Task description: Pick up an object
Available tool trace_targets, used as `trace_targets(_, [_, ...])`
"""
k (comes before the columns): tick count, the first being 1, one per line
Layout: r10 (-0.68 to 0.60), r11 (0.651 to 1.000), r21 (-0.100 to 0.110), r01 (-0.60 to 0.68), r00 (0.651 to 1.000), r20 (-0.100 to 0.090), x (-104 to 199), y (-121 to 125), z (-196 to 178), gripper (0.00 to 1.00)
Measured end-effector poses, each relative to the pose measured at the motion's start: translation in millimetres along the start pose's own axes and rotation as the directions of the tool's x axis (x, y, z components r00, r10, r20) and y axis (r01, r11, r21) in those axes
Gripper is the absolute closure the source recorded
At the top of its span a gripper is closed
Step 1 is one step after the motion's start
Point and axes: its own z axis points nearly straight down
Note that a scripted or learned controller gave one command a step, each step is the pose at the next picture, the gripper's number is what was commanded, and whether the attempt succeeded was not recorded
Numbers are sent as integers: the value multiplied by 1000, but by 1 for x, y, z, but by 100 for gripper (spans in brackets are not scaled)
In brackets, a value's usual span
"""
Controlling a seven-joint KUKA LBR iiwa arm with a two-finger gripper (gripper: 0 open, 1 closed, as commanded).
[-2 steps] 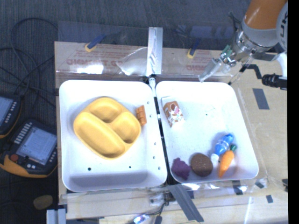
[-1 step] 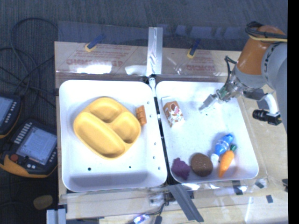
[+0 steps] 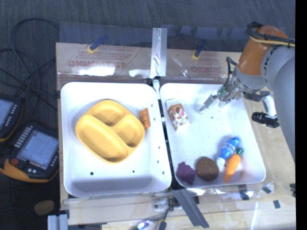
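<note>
view: single fixed camera, sat above the bench [image 3: 268, 143], looked down at a slant
facing: far edge of bench at top of frame — floor beyond it
range: mid distance — both the left bin [image 3: 67, 128] and the right bin [image 3: 249, 123] fit whole
arm [image 3: 268, 56]: entered from frame right
overlap: one view, nothing shared

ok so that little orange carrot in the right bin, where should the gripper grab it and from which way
Probably straight from above, closing across the middle of the carrot's orange body. It lies flat, tip toward the bin's near wall, green top by the blue toy. The middle looks thickest and clear of the toy; the gripper would need turning so its fingers span the narrow width.
</note>
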Motion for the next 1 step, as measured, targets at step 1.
trace_targets(1, [-146, 989, -14, 146, 989, 24, 18, -30, 2, 0])
